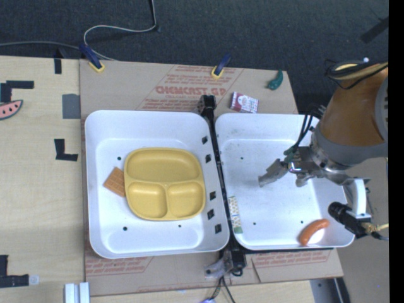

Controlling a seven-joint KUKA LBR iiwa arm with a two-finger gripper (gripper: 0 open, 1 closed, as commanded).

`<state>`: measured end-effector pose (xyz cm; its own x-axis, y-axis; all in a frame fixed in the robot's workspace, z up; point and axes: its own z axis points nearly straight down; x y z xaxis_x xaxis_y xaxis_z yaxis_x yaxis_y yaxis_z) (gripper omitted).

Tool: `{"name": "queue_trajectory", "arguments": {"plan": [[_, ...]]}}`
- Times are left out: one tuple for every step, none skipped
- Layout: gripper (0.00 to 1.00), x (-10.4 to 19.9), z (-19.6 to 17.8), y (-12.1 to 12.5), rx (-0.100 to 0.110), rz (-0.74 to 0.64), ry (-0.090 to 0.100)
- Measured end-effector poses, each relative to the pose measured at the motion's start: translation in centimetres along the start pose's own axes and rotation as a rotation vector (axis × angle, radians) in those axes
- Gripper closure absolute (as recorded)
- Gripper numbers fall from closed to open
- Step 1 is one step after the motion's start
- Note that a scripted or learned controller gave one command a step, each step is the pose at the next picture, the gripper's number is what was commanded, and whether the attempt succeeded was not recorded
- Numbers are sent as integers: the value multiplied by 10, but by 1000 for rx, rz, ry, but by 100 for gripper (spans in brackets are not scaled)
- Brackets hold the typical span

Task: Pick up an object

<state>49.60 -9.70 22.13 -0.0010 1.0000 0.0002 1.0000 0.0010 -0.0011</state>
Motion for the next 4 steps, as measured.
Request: {"name": "queue_trajectory", "arguments": {"plan": [[0,4,130,11,1,1,1],[100,4,121,11,3,2,2],[0,4,121,11,3,2,3],[0,3,135,104,-7,-1,-1]]}}
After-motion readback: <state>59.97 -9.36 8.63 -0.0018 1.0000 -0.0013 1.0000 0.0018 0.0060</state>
